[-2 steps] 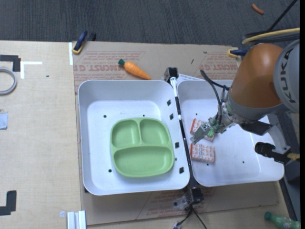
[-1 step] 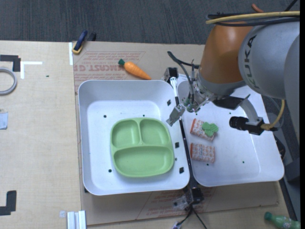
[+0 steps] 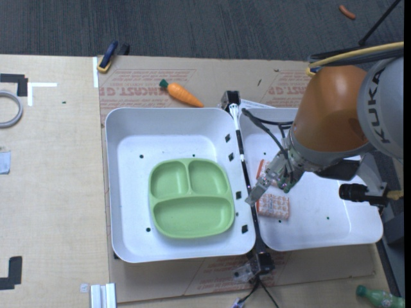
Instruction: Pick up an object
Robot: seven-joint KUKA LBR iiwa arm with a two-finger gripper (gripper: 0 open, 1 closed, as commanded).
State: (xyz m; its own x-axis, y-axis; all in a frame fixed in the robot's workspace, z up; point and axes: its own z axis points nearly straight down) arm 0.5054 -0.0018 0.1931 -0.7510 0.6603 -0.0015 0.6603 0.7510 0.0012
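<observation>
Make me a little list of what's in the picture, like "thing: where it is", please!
left bin: holds the green plate
green plate: three sections, lying flat
right bin: holds a small patterned packet
patterned packet: near the bin's left wall, just under the gripper
gripper: low over the right bin, by the packet
toy carrot: on the cardboard behind the bins
arm: reaching in from the right

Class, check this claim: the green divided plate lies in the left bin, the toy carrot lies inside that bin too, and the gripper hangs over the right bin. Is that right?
Not quite. The toy carrot lies outside the left bin, on the cardboard behind it, as the camera view shows. The green divided plate does lie in that bin, and the gripper hangs over the right bin.
</observation>
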